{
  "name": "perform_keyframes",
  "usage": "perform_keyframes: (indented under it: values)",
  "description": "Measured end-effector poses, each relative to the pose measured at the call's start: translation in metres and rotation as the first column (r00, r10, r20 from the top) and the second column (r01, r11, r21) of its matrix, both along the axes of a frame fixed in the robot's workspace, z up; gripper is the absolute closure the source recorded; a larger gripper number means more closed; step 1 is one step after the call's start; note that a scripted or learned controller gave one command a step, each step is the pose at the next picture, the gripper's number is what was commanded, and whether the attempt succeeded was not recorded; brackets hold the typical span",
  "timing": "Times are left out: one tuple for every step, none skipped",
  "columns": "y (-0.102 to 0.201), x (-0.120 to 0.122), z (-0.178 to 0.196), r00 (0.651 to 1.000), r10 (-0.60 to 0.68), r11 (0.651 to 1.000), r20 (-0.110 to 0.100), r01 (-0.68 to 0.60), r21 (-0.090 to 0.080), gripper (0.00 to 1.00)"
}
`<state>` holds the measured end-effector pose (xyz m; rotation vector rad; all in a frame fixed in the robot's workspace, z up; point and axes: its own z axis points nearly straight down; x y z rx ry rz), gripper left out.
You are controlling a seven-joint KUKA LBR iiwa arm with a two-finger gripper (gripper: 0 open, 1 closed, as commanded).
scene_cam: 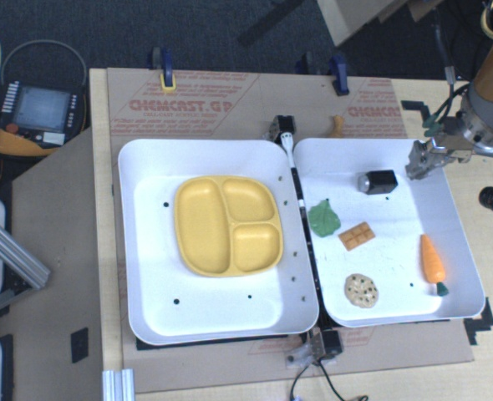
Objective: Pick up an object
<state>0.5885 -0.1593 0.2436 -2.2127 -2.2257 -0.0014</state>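
One gripper (419, 162) is hanging over the upper right edge of the right bin (397, 307); its state is not discernible (too small and blurred). Lying just left of it is a black block (378, 181). Farther down the frame, a green leaf (323, 218), a brown waffle piece (356, 236), a cookie (361, 291) and a carrot (432, 261) are sitting apart. The left bin (146, 291) is holding a yellow divided plate (228, 225).

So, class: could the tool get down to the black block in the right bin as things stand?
Probably yes. The tool hovers at the right bin's far edge, beside the black block, which lies apart from the other items with nothing over it.
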Motion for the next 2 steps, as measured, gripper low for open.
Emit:
perform_keyframes:
  values:
    - [0.054,0.005,-0.014,1.000,0.000,1.000,-0.001,0.000,0.000,1.00]
    - [0.118,0.010,-0.020,1.000,0.001,1.000,-0.001,-0.001,0.001,1.00]
